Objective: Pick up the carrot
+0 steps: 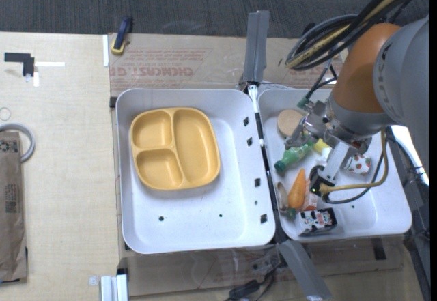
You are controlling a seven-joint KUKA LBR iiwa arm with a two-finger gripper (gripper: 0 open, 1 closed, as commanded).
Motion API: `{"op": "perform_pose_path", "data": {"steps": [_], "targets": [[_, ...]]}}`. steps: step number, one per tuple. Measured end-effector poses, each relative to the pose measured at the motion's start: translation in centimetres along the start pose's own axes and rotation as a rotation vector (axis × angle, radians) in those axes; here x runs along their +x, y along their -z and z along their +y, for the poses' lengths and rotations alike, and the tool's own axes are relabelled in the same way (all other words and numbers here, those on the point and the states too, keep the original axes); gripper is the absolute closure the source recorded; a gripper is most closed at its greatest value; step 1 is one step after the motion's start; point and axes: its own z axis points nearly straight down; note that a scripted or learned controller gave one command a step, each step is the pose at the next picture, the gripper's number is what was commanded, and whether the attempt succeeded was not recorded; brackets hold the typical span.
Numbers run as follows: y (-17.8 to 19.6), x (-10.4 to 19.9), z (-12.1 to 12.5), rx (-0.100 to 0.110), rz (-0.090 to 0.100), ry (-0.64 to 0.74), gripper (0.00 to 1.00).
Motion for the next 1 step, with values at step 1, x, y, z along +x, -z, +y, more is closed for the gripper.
{"op": "perform_pose_path", "data": {"steps": [1], "targets": [[-8.50, -7.98, -1.38, 0.000, 0.001, -0.106, 0.00]]}}
